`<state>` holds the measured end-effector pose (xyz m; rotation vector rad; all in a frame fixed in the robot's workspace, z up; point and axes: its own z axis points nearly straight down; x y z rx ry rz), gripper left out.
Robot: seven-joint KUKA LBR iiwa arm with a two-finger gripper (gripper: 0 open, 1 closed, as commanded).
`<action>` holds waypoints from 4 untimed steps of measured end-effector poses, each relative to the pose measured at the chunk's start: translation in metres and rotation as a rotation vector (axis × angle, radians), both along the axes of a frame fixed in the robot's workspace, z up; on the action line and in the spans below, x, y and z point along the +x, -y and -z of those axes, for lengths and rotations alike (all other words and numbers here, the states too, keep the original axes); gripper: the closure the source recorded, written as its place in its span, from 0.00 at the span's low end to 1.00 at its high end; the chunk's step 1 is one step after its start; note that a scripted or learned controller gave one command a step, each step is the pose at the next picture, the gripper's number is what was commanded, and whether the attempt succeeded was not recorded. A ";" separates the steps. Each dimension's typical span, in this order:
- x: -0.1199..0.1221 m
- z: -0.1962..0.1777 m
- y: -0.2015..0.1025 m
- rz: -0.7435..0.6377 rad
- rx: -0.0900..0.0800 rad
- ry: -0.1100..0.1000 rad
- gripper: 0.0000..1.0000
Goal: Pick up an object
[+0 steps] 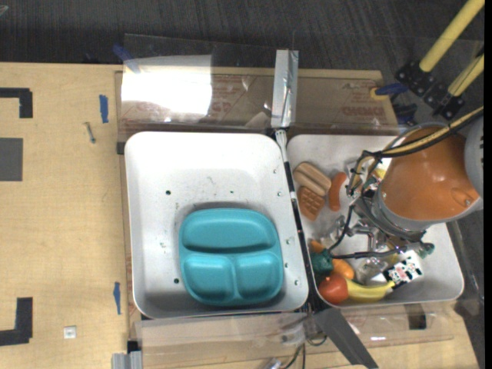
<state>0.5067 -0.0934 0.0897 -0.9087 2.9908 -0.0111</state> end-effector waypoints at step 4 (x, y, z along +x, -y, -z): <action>0.065 0.000 0.000 0.533 0.009 -0.004 0.00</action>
